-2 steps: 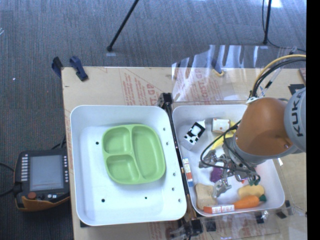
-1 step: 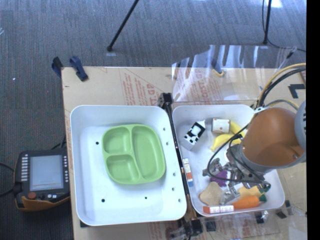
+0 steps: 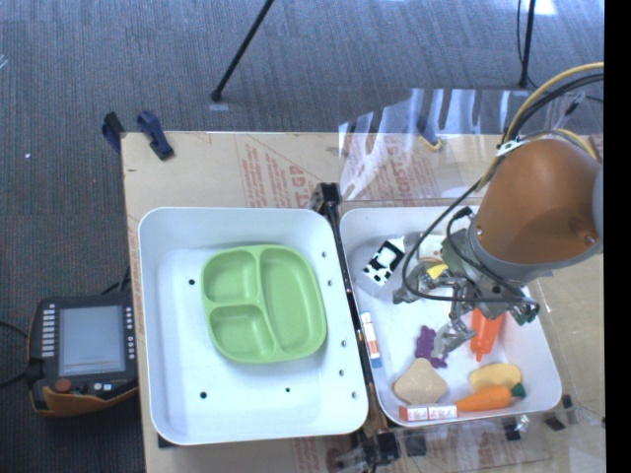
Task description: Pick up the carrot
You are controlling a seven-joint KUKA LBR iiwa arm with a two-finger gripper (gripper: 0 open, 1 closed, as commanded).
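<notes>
While the carrot (image 3: 484,399) lies in the right bin (image 3: 548,355), the fingers (image 3: 463,335) hang nearby, grip state unclear.

Plywood bench (image 3: 237,166) with two white bins (image 3: 158,264) side by side (blue clamp (image 3: 155,134) at its far-left corner).

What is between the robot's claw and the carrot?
Nothing seems to block it. The carrot lies by the right bin's near edge, open from above, with a yellow toy touching its upper side. The claw hangs just above them, beside a purple toy.
</notes>
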